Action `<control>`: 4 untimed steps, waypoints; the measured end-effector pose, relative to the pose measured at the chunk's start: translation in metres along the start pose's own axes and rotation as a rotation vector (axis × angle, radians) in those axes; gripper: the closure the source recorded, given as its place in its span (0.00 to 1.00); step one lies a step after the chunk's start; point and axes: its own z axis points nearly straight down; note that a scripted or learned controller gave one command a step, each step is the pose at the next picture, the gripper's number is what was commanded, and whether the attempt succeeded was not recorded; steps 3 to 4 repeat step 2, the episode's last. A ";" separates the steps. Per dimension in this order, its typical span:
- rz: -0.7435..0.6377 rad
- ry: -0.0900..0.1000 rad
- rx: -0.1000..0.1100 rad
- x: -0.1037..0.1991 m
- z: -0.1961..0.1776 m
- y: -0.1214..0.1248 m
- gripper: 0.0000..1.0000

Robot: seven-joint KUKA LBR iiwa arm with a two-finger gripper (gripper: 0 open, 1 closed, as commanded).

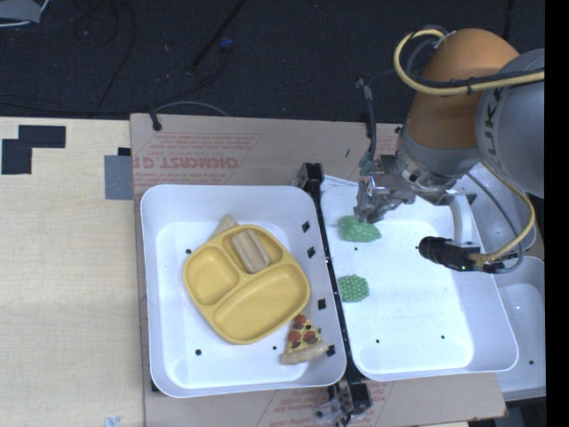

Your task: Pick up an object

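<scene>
While my gripper (368,212) hovers at the flat pale-green leafy toy's (359,230) twelve o'clock edge, nothing's lifted yet, and I can't tell its state.

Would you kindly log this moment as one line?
gripper over green piece, right bin | grasp unconfirmed | yellow tray left bin

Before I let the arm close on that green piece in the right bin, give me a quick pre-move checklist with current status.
1. Pincer over the right bin: ok.
2. Pincer above the upper green piece: ok, just over its top edge.
3. Piece between the pincer tips: cannot tell.
4. Second green piece apart from the target: ok.
5. Yellow tray and pizza slice lie in the left bin, away from the pincer: ok.
</scene>
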 end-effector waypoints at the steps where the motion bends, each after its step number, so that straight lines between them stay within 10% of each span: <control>1: 0.001 0.000 0.003 0.060 0.013 0.000 1.00; 2: 0.001 -0.001 0.003 0.111 0.027 -0.007 1.00; 4: 0.001 -0.001 0.003 0.111 0.027 -0.007 1.00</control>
